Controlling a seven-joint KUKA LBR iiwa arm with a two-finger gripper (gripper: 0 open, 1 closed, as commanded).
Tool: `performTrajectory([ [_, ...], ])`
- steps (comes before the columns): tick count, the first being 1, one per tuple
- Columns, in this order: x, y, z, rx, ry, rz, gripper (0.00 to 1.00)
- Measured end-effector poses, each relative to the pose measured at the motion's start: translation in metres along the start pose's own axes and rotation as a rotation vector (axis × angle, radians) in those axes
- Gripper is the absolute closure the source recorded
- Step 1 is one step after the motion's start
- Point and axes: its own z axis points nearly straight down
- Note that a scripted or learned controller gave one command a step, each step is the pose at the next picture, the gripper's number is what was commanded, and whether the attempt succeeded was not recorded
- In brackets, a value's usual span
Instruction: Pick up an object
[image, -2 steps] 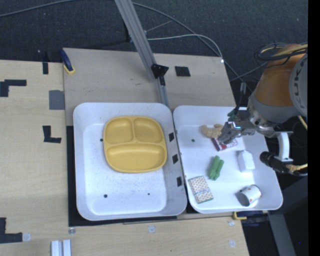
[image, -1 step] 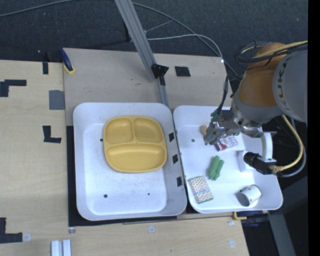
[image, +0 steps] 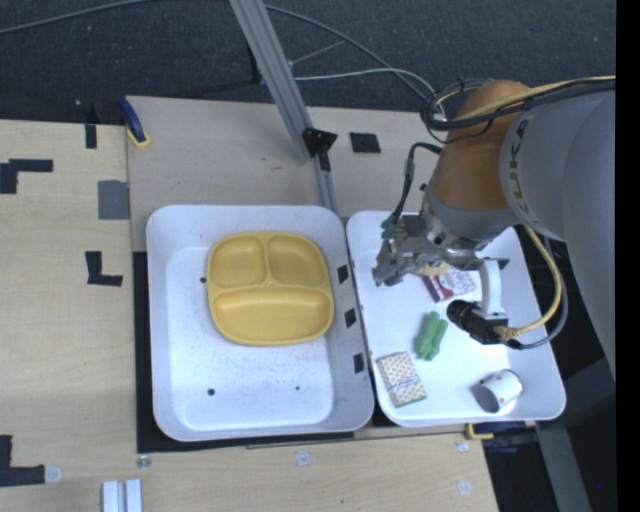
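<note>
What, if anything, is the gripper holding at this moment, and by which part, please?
It cannot be told: the gripper hangs over the right bin near a small packet, and nothing shows between its fingers.

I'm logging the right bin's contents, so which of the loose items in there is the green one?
The small green block near the middle of the right bin. The patterned packet below it is pale and checkered, and the little cup is white and grey.

A divided plate (image: 270, 288) lies in the left bin (image: 165, 330); right of it, the other bin (image: 545, 385) holds a block (image: 431, 336), patterned packet (image: 401, 378) and cup (image: 497, 390).
</note>
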Motion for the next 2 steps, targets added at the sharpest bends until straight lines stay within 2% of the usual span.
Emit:
performTrajectory([
  [2,0.111,0.013,0.002,0.0,0.0,0.0,1.0],
])
